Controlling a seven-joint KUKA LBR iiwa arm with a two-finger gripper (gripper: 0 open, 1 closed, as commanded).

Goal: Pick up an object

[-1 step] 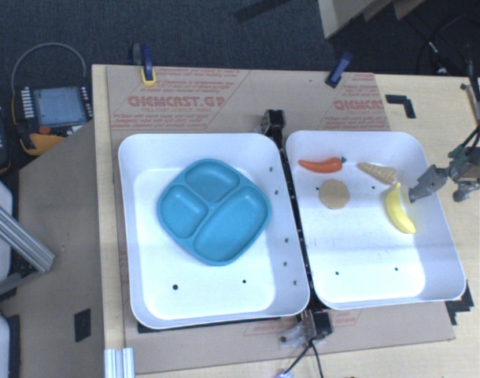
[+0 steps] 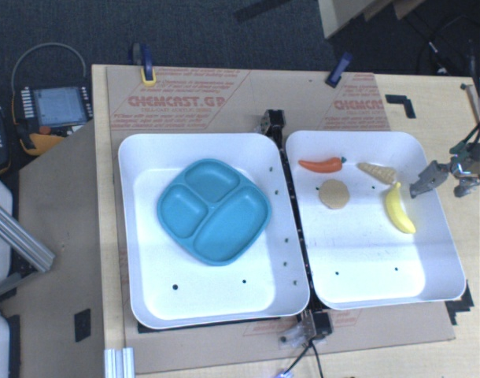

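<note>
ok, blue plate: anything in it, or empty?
Empty. The blue plate in the left bin shows three bare compartments, nothing in them.

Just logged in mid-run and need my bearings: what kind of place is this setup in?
Most likely a robotics lab test bench: two white bins clamped onto a protective-papered board, toy food such as a banana and a carrot, and a handheld control pendant lying nearby.

White bins [image 2: 145, 290], blue divided plate [image 2: 214, 209], orange-red chilli [image 2: 320, 164] with green stem, tan round cookie [image 2: 334, 194], cream cone [image 2: 378, 172], yellow banana [image 2: 398, 209], brown red-lettered cardboard [image 2: 248, 93].
</note>
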